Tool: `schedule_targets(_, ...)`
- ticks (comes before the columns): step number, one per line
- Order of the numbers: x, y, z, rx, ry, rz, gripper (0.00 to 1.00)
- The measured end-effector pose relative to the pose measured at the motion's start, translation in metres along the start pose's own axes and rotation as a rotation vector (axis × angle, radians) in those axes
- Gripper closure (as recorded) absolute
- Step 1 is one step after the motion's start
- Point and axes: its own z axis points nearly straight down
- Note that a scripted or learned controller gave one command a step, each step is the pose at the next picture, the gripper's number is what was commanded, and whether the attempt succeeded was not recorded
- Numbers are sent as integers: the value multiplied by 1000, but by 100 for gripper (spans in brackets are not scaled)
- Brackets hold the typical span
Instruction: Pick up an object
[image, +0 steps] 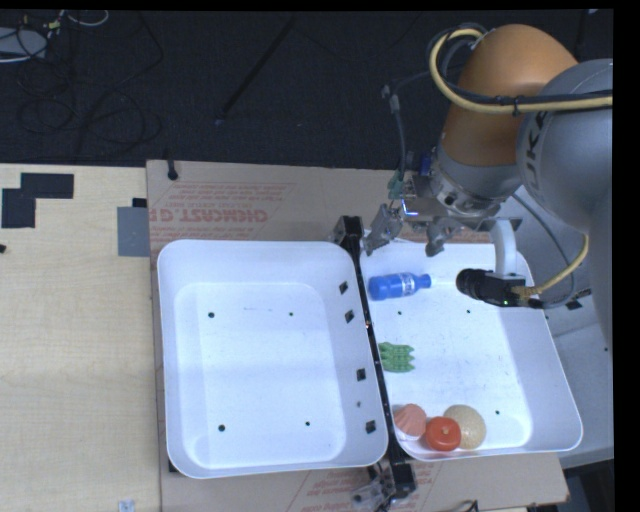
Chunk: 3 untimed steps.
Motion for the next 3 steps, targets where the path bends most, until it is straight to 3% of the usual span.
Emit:
schedule_targets(1,-52,-63,-32,10,1,11,0)
schedule_targets(2,-50,-61,-40,13,1,4,100)
schedule_targets(3,-136,-73,108,21,2,14,100)
